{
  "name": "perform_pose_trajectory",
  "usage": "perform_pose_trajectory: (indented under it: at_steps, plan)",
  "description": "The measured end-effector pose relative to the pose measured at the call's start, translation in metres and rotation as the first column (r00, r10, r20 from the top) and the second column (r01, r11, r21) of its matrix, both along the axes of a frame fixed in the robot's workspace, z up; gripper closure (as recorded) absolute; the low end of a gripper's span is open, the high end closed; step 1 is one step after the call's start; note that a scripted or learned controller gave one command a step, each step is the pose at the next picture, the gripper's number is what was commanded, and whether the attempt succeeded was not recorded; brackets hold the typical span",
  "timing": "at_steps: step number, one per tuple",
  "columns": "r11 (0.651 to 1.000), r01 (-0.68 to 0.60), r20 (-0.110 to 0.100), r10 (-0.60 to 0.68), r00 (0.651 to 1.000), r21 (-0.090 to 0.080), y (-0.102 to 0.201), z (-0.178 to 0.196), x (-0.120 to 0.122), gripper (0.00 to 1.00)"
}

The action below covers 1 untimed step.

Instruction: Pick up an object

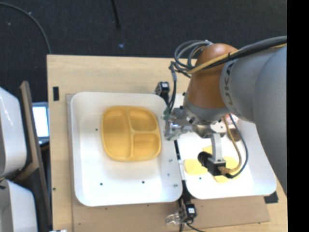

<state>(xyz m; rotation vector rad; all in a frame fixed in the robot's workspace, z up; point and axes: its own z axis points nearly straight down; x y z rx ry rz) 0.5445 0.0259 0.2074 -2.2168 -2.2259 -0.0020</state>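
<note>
Pale wooden counter [58, 71] — the tool [172, 125], apart or together I cannot tell, seems mid-approach beside the yellow divided plastic plate [130, 132]; next it must lower onto its rim.

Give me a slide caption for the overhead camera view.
Grey arm with orange band reaches over the right bin; a yellow divided plate lies in the left bin.
</note>
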Motion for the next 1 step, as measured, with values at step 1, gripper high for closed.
perform_pose_trajectory:
  at_steps: [1]
  plan:
    - [1.000, 0.000, 0.001, 0.000, 1.000, 0.000, 0.0495, 0.0163, 0.0066, 1.00]
